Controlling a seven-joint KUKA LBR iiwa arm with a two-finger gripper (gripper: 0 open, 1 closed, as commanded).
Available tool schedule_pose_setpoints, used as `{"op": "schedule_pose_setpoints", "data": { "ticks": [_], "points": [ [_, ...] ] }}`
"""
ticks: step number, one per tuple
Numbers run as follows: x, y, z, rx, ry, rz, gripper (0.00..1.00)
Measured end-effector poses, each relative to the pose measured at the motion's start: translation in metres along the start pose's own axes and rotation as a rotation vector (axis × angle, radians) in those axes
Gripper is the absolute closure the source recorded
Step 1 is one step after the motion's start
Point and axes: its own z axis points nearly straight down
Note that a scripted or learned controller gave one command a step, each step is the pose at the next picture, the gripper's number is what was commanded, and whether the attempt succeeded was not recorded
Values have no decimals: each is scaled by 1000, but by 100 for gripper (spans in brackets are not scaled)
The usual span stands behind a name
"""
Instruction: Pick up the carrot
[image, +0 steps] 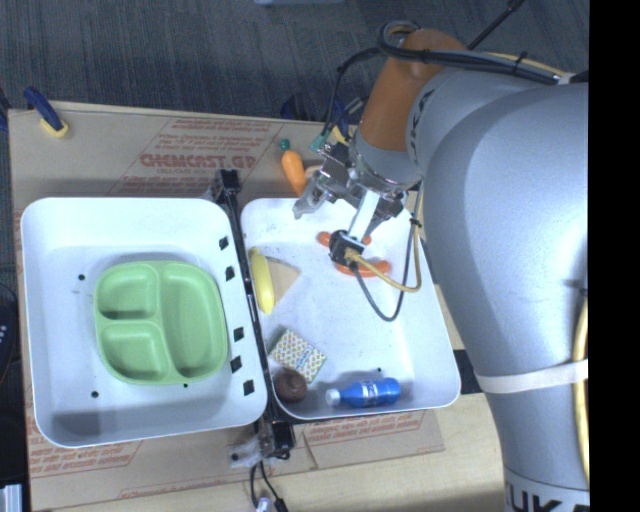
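The carrot (292, 171) lies outside the bins, left of the open (empty) pincer (327, 226).

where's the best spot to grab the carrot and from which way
Probably the carrot's thick orange middle, coming from above with the fingers across its narrow width. It lies flat on the cardboard outside the right bin's far rim, green tip pointing away from the bin. The gripper hangs over that bin, nearer the camera than the carrot.

Two bins, six loose items

Left bin (40, 300): one green tray (160, 320). Right bin (425, 345): one banana (262, 282), carrot (360, 262), bottle (365, 392), sponge (297, 354), brown ball (291, 384).
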Motion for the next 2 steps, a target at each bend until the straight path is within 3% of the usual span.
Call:
{"op": "schedule_pose_setpoints", "data": {
  "ticks": [1,2],
  "points": [
    [-46,38,-111,-7,1,-275,0],
    [-28,25,-5,-1,1,59,0]
  ]
}}
